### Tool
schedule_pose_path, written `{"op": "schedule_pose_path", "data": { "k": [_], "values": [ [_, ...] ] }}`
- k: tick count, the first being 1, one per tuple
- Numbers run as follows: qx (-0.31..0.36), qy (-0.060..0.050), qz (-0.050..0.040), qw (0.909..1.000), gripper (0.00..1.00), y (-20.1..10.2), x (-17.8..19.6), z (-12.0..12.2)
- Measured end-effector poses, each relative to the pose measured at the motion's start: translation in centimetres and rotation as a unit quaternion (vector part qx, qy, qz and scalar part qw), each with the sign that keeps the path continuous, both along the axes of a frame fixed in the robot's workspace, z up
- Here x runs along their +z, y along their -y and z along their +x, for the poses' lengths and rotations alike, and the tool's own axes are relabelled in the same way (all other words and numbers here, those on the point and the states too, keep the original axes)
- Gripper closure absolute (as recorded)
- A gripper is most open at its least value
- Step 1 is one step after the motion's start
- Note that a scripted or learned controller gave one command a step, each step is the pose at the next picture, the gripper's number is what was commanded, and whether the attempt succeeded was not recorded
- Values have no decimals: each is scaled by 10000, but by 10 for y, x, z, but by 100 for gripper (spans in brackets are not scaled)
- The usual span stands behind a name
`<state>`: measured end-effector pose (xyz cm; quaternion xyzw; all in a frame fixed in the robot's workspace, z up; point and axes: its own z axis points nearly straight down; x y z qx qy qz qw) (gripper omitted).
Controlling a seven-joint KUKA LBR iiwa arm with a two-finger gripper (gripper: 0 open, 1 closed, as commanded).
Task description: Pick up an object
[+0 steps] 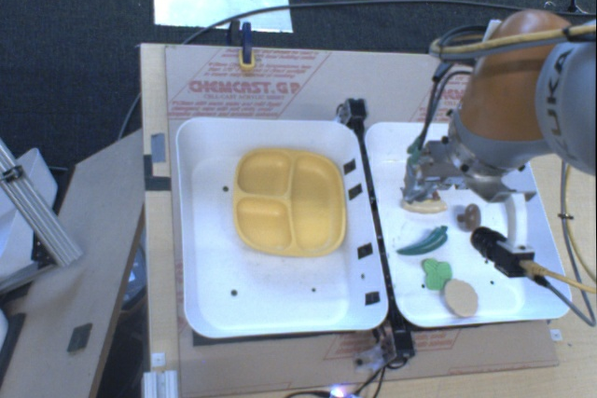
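My gripper (424, 189) reaches down into the right bin (392, 154), right over a pale yellow flat piece (425, 207) that lies on the bin floor under its tips. A dark green pepper-like piece (423, 242) lies just below it. Further toward the front lie a bright green broccoli-like piece (436, 272) and a tan round piece (460, 298). A small brown piece (467, 216) sits to the right of the gripper. The grey and orange arm covers the bin's far right part.
The left bin (201, 228) holds a yellow divided plate (287, 201) near its middle. A black ridge with clips (366, 200) separates the two bins. Cables run across the cardboard behind the bins.
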<state>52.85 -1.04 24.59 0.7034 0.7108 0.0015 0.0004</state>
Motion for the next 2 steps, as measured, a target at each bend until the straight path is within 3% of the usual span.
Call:
{"op": "schedule_pose_path", "data": {
  "k": [2],
  "values": [
    [-5,-4,0,10000,100,-107,1,9]
  ]
}}
